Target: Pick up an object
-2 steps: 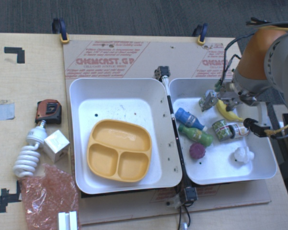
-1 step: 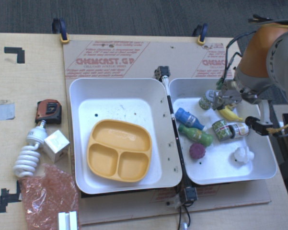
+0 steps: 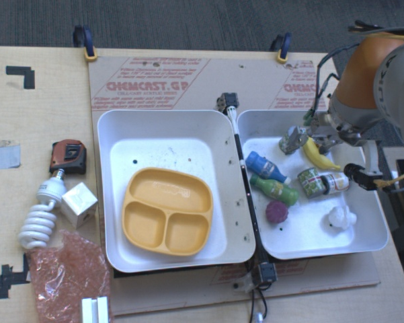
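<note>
Gripper (image 3: 294,140) sits low over the rear of the right bin (image 3: 373,237), fingers pointing toward the divider between bins. Finger state: cannot tell, metal parts blur together. Nothing visibly held between them. Grey arm with orange band (image 3: 363,73) enters from the right rear corner.

Right bin contents: yellow banana (image 3: 318,155) just beside the gripper, on its right; blue bottle (image 3: 265,167) near the divider; green bottle (image 3: 274,189) directly in front of the blue one, the two nearly touching; small jar with green label (image 3: 320,182) lying on its side mid-bin; purple ball (image 3: 277,212) in front of the green bottle; crumpled white object (image 3: 339,217) toward the front right.

Left bin (image 3: 114,180): yellow divided plate (image 3: 167,210), three compartments, lying flat.

Bench left of the bins: tape measure (image 3: 68,156), spiral light bulb (image 3: 40,214), white cube (image 3: 79,201) touching the bulb, reddish plastic bag (image 3: 67,274).
</note>
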`<action>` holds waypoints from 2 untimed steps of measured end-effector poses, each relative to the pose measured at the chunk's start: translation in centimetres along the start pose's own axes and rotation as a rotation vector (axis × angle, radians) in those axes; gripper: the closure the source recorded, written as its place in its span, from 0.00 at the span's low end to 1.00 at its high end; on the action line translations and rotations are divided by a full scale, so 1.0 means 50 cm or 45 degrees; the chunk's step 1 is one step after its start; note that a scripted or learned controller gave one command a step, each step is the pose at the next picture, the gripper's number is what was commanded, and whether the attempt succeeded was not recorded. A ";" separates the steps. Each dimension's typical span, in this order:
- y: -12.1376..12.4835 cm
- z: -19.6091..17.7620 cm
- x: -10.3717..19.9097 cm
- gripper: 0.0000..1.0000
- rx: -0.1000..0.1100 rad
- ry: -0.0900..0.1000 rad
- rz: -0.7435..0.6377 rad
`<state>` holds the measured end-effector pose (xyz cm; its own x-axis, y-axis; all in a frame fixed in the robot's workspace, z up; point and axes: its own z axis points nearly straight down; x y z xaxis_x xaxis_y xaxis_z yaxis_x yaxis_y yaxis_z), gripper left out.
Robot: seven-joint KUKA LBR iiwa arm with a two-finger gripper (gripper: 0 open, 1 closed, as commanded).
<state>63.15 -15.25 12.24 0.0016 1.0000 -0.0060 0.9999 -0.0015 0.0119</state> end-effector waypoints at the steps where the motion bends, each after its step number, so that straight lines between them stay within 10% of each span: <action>1: 0.001 -0.020 -0.001 1.00 -0.002 -0.001 0.000; 2: 0.001 -0.020 -0.001 0.00 -0.002 -0.001 0.001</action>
<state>63.19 -15.31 13.25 0.0020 1.0000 -0.0072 0.9999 -0.0019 0.0132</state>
